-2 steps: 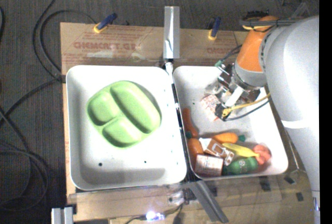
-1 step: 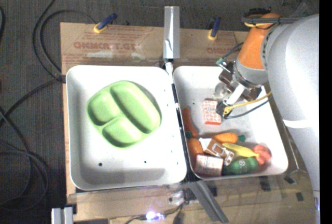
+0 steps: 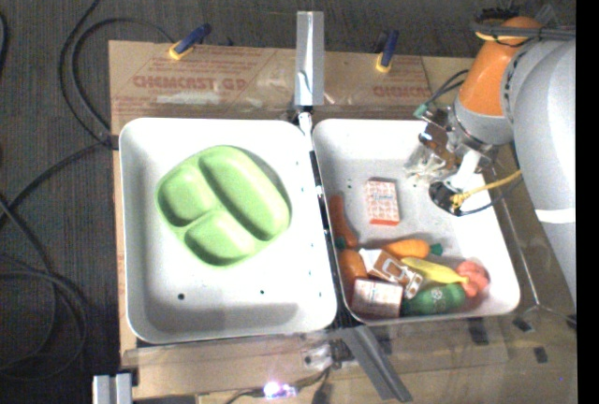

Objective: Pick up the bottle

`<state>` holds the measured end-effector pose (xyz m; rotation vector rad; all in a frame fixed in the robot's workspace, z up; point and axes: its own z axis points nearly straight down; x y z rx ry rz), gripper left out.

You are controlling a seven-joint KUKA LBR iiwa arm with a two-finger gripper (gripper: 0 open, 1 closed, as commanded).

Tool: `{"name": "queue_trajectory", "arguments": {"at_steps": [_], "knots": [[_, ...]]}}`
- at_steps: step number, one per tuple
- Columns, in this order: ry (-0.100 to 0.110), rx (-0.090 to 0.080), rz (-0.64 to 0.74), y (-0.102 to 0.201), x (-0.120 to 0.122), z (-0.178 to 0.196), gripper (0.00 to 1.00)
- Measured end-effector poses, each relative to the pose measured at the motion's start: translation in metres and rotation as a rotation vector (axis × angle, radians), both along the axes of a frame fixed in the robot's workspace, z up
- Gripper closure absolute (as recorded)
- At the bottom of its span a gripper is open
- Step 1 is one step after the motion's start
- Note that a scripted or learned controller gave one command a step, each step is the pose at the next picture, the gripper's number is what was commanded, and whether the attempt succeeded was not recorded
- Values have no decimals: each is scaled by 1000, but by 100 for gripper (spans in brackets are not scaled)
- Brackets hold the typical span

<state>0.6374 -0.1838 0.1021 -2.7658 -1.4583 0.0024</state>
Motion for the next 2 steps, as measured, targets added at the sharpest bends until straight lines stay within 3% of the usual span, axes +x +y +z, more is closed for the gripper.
{"name": "queue_trajectory", "arguments": {"at_steps": [1,2], "knots": [[-8,-12,212,0,21,200,100],[-6,-12,195,68,29,189,100]]}}
